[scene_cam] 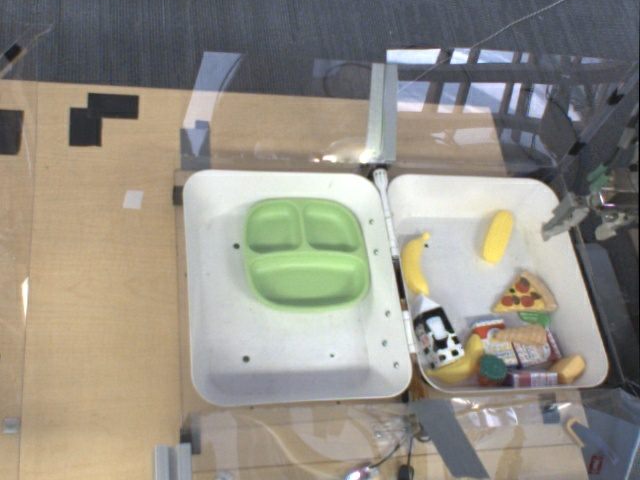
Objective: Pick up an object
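Gripper [575,213]: sits at the right edge of the camera view, above the upper right corner of the right bin; whether it is open or closed cannot be told, and nothing is seen held in it.
Arm [600,133]: grey links run in from the upper right, over the bench edge.
Right bin [455,193]: shallow, white; holds all the loose objects.
Corn cob [497,237]: yellow, the object nearest the gripper, lying apart from the others in the upper part of the right bin.
Pizza slice [526,295]: toy slice with red dots, below the corn cob, near the bin's right wall.
Banana [414,265]: yellow, lies along the left wall of the right bin.
Black-and-white carton [437,332]: just below the banana, resting against a second yellow object.
Cluster [518,353]: small packets and toy foods crowded in the lower right corner of the right bin; single items are hard to tell apart.
Left bin [215,268]: white, beside the right bin, walls touching.
Green tray [304,252]: three-compartment plate, lying flat near the centre of the left bin.
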### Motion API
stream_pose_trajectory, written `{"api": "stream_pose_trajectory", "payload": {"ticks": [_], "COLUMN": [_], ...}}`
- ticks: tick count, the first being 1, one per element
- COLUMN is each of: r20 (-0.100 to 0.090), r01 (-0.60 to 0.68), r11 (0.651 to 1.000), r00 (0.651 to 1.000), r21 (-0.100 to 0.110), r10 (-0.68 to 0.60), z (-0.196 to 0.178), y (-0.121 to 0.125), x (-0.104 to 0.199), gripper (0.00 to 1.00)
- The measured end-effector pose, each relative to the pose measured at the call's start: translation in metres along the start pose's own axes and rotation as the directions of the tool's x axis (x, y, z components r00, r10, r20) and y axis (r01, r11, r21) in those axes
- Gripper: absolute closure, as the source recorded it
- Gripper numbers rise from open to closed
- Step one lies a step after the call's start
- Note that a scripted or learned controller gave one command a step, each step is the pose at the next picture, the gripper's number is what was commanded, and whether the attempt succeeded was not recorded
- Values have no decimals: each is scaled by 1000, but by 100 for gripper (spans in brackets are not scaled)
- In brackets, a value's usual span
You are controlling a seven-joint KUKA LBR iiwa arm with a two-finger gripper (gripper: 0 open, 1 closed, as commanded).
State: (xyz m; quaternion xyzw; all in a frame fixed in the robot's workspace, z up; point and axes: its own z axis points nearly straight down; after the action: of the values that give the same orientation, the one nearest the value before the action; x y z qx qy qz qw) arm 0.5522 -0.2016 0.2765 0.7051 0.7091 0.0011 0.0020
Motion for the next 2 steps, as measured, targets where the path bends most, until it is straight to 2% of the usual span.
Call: {"api": "stream_pose_trajectory", "payload": {"ticks": [1, 2], "r20": [-1, 2], "r01": [27, 84], "r11": [1000, 996], "r00": [1000, 996], "r21": [1, -7], "r10": [-27, -84], "z": [99, 188], "y": [19, 66], "x": [-3, -3], "gripper": [0, 0]}}
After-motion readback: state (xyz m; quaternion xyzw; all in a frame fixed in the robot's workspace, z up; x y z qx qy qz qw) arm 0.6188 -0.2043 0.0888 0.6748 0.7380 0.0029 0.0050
